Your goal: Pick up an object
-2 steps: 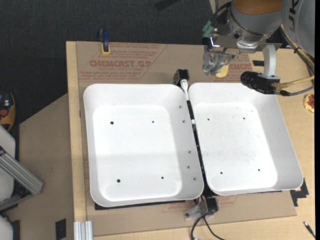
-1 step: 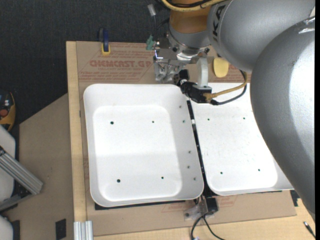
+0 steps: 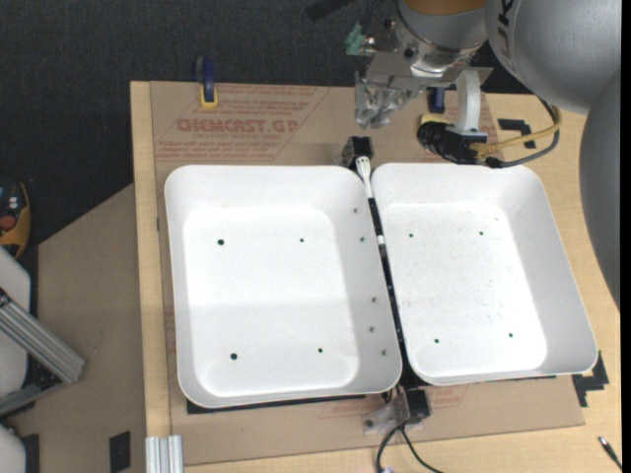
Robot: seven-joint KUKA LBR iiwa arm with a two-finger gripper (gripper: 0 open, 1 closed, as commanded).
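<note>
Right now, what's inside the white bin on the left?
Inside the left bin I see just its white floor with four small dark dots. Nothing covers it; the gripper hangs beyond the bins.

Bright, even overhead light falling across scene. Left bin glaring near-white across near half, soft grey shadow lying over far half. Right bin looking evenly lit, faintly speckled. Dark floor at far left showing grain. Arm at far right looming large, slightly soft. Overall focus holding fairly sharp.
</note>
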